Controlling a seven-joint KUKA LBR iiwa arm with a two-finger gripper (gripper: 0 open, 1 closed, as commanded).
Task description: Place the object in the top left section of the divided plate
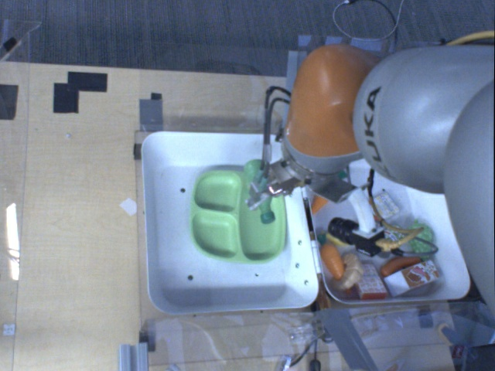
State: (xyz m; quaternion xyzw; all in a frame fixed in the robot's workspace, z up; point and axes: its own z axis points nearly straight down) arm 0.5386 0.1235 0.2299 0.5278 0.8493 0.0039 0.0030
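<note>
A light green divided plate [203,207] lies in the left white bin [166,230], with two small sections on its left and one long section on its right. My gripper [261,197] hangs over the upper part of the long right section. A small teal-green object [267,217] shows just below the gripper tip, over that right section; whether it is held or resting on the plate I cannot tell. The plate's top left section [219,189] holds nothing. The orange wrist band and grey arm hide the bin's upper right corner.
The right bin [456,280] holds several toy foods, among them an orange carrot [332,261], a red sausage [401,265] and a small printed box [422,275]. Black tape marks [77,90] lie on the wooden bench at the far left.
</note>
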